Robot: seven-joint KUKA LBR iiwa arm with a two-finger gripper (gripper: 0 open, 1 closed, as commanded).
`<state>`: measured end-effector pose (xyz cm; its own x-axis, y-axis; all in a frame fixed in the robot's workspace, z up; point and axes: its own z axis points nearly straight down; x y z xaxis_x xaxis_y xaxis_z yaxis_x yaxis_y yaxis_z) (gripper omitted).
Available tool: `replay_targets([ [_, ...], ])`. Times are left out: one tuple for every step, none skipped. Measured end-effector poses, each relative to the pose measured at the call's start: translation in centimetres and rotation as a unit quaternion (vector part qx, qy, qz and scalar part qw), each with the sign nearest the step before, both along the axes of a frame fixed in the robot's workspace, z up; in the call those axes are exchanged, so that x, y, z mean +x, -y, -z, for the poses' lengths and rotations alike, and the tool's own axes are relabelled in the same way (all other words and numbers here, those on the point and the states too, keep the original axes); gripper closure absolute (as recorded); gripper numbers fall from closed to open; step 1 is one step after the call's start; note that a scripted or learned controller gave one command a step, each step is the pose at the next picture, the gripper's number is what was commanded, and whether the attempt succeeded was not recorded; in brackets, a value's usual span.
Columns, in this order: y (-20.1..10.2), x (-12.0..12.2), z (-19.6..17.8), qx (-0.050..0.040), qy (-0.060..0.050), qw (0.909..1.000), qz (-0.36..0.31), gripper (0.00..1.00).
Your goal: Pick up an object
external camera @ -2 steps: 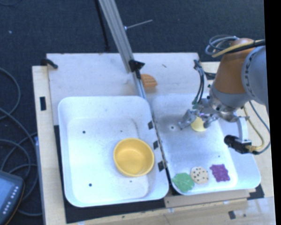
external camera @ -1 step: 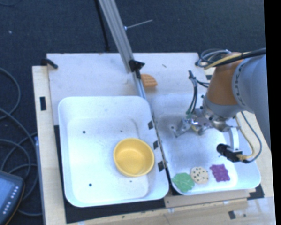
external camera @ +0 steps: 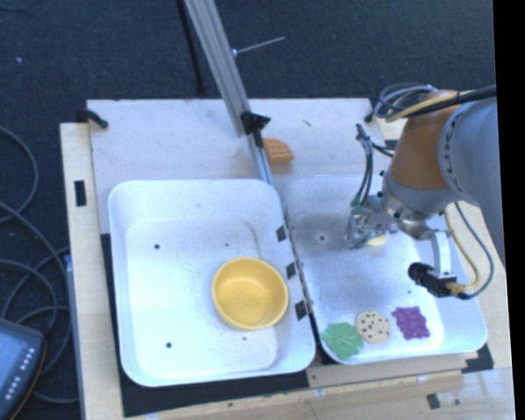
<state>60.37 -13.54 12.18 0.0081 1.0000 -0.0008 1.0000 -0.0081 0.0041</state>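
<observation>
My gripper (external camera: 366, 235) is low over the upper middle of the right bin (external camera: 336, 280), below the arm's orange band. A small pale yellow object (external camera: 379, 239) shows right at the gripper's tip, partly hidden by it. Along the front of that bin lie a green flat piece (external camera: 342, 339), a round speckled cookie (external camera: 372, 327) and a purple piece (external camera: 411, 322), all well in front of the gripper. A yellow bowl (external camera: 249, 293) sits upright in the left bin (external camera: 151, 254).
A slanted metal rail (external camera: 224, 66) runs down to the wall between the two bins. An orange object (external camera: 278, 150) lies on the bench behind the bins. Cables hang beside the wrist on the right.
</observation>
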Motion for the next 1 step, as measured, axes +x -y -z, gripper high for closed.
replay_targets([
  [1.08,0.18,-5.76,-0.0006,0.002,1.0000,-0.003,1.00],
])
